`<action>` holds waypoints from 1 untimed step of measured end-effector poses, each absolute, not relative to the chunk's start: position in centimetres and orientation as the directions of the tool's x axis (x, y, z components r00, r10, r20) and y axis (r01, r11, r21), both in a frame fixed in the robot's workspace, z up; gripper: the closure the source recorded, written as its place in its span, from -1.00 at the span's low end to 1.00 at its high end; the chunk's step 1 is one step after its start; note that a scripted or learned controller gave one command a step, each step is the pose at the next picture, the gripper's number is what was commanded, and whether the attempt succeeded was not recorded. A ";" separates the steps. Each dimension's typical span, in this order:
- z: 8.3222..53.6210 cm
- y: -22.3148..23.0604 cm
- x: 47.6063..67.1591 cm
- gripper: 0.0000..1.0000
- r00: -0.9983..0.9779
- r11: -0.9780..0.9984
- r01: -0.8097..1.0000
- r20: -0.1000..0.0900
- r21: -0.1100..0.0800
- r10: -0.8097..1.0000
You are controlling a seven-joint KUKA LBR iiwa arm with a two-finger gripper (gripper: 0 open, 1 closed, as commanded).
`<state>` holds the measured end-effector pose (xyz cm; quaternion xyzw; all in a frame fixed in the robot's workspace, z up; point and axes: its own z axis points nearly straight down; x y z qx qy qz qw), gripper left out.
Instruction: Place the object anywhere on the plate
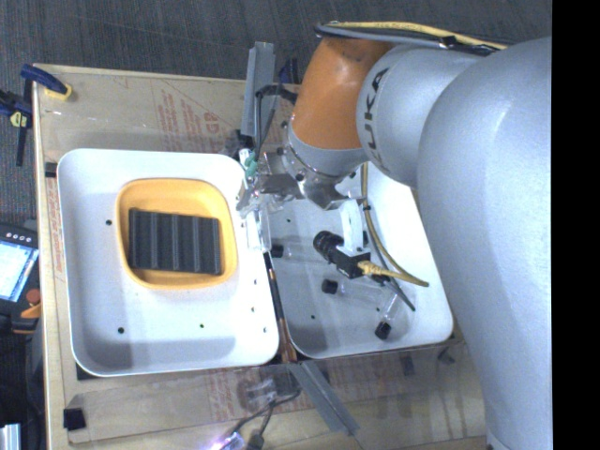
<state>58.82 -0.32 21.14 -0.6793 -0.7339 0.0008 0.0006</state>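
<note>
While fingers' state cannot be told, plywood bench (141, 111), two white bins (94, 326), yellow plate (178, 195), dark carpet (141, 17).

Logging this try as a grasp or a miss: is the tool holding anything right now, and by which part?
Cannot be told. The tool sits at the seam between the two bins, above the plate's right edge, and no object shows in it.

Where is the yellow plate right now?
The yellow plate with the dark ribbed centre lies in the left white bin, in the left half of the camera view, just left of the gripper.
</note>
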 end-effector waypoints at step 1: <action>21.1 -0.4 58.8 -1.00 -0.077 0.077 0.997 -0.001 -0.002 0.997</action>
